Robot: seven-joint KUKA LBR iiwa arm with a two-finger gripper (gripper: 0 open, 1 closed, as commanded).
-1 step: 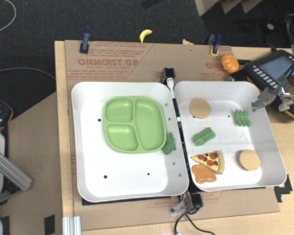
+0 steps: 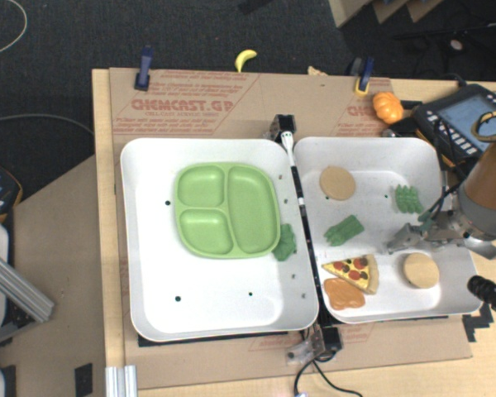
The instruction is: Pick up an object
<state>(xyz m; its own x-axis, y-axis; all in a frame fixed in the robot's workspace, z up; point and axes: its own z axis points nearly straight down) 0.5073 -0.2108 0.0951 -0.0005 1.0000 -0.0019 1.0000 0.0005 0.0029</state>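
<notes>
Camera view looks down on two shallow white plastic bins with rounded corners; the right bin (image 2: 372, 151) is taken here as the landmark. The gripper (image 2: 409, 236) hangs over the right half of this bin, its dark metal fingers (image 2: 399, 240) pointing toward the bin's middle. They appear slightly apart with nothing between them, though the part is small and not fully clear.

Inside the right bin lie several toy foods. A flat round tan cookie (image 2: 338, 183) is in the far left part. A pale, thick round biscuit (image 2: 420, 270) rests near the front right corner, just beside the gripper. A triangular pizza slice (image 2: 353, 271) with red spots lies at the front left, touching a smooth orange piece (image 2: 341, 294) at the front edge. A bumpy green leaf shape (image 2: 344, 230) sits near the middle, and a second ridged green piece (image 2: 407, 198) lies toward the far right.

Left of the right bin, the left bin (image 2: 149, 222) holds a smooth light green divided plate (image 2: 227, 210) with three compartments. A dark green lumpy piece (image 2: 285, 242) touches the plate's right edge, near the wall between the bins.
</notes>
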